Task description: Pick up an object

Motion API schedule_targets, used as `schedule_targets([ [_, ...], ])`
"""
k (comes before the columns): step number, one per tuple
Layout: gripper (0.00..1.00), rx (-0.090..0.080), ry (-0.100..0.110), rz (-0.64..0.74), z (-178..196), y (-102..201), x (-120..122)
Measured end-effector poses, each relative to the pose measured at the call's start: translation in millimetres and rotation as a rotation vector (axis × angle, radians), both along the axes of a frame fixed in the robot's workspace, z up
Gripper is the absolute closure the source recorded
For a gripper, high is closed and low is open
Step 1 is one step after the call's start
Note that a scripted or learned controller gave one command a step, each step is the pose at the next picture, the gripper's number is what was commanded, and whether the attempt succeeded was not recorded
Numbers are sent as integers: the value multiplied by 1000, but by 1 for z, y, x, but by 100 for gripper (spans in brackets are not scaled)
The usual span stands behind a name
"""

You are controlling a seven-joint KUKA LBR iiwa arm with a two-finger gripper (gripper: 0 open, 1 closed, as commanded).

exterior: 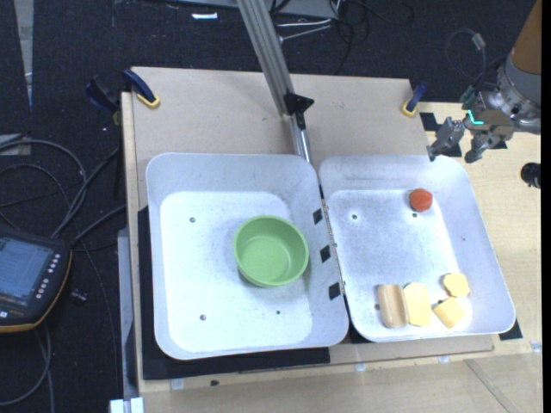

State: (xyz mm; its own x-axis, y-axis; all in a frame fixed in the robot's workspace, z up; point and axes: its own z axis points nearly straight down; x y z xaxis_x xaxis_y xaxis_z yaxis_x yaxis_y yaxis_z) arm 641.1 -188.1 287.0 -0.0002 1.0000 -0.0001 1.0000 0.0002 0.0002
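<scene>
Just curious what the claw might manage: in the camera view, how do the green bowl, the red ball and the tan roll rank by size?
1. Green bowl, clearly largest.
2. Tan roll.
3. Red ball, smallest, though it sits farther from the camera.

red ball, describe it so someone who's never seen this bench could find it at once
Look at the right bin of the two white ones. The red ball lies alone near its far edge, below the claw. It is the only red, round thing; the other pieces in that bin are yellow and tan, clustered at the near edge.

bowl (272,250) green | ball (420,200) red | bins (172,231) white, speckled
</scene>
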Motion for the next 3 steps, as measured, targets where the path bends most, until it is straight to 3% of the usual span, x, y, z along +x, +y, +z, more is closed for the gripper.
schedule_targets([
  [1, 0, 0, 0, 0, 0, 0, 0],
  [3, 0, 1, 3, 1, -122, 2, 1],
])
